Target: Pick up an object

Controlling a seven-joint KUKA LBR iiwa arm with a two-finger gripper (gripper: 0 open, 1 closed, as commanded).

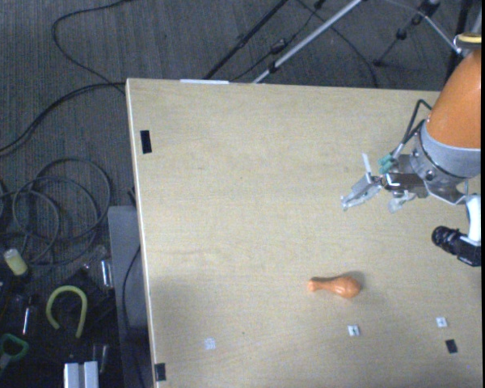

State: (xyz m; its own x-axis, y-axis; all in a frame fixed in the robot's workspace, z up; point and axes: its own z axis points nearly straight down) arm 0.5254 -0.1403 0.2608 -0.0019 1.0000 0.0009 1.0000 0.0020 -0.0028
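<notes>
An orange, pear-shaped object lies on its side on the tan bench top, toward the front right. The gripper hangs at the right side of the bench, behind the orange object and well apart from it. Its fingers point left and stand open, with nothing between them. The grey wrist and orange band rise behind it at the right edge.
Small markers and a black tape piece sit near the front right; another black tape piece is at the bench's left edge. Cables, a tripod and tools lie on the floor to the left and behind.
</notes>
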